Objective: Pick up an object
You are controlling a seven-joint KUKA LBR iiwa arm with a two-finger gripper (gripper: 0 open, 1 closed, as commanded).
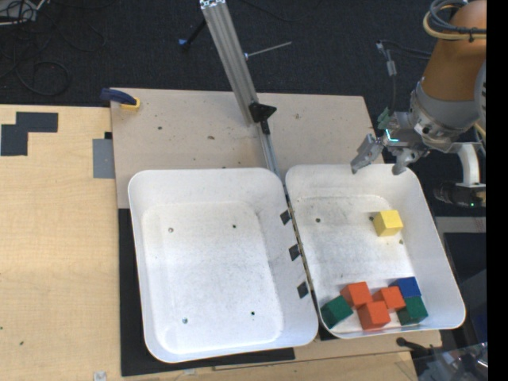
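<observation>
From where I stand, nothing has been picked up yet. The gripper (384, 158) hangs over the far edge of the right bin (444, 268), its two fingers spread apart with nothing between them, well above the bin floor as far as I can judge from this angle. The arm (454, 70) comes in from the right with its orange band up high.

All the pickable things lie in that right bin. A yellow block (387, 223) sits alone near the middle, closest to the gripper and with free space all round it (the easy choice, I would say). The rest are crowded in the near corner: three orange blocks (373, 302) touching or nearly touching, a blue block (408, 286) behind them, a green block (336, 310) on the left and another green block (412, 312) on the right. The left bin (151, 213) holds no block that I can see.

So the whole job remains: choosing a block, coming down over it, closing on it and lifting. The cluster looks harder, since the fingers would likely knock a neighbour.
</observation>
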